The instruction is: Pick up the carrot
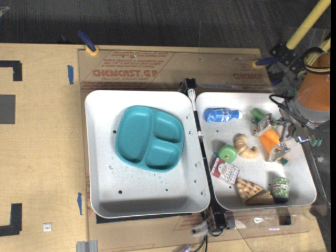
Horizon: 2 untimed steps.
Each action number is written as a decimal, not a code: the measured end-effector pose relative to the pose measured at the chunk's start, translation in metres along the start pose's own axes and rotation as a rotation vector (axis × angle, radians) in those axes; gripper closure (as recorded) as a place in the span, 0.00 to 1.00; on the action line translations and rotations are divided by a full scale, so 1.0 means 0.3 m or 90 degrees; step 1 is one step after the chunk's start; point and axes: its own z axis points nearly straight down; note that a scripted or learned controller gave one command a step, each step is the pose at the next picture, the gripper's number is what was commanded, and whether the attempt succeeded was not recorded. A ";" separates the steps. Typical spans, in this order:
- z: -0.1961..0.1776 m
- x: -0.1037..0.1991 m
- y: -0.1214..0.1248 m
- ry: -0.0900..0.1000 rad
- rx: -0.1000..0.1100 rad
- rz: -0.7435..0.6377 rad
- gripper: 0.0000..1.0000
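Here the arm comes in from the right edge of the frame, its orange band showing above the wrist, and its gripper sits low over the right bin. The carrot lies in the upper right part of that bin, an orange wedge with a bit of green at its lower end, and it shows between the two metal fingers, one on each side of it. The grip looks closed on the carrot, though the fingers are small and cluttered in this view, so whether it is raised off the bin floor cannot be told.

Left of the carrot, toward the middle of the bin, lie a croissant and a green apple, just beside each other. A blue bottle lies on its side near the bin's upper left corner. Along the lower edge sit a small red and white packet, a pizza slice and a green can.

In the left bin, a teal divided plate rests near the middle.
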 end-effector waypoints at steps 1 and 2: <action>-0.049 -0.015 0.000 -0.009 0.003 0.000 1.00; -0.009 0.034 0.213 0.000 0.000 -0.127 1.00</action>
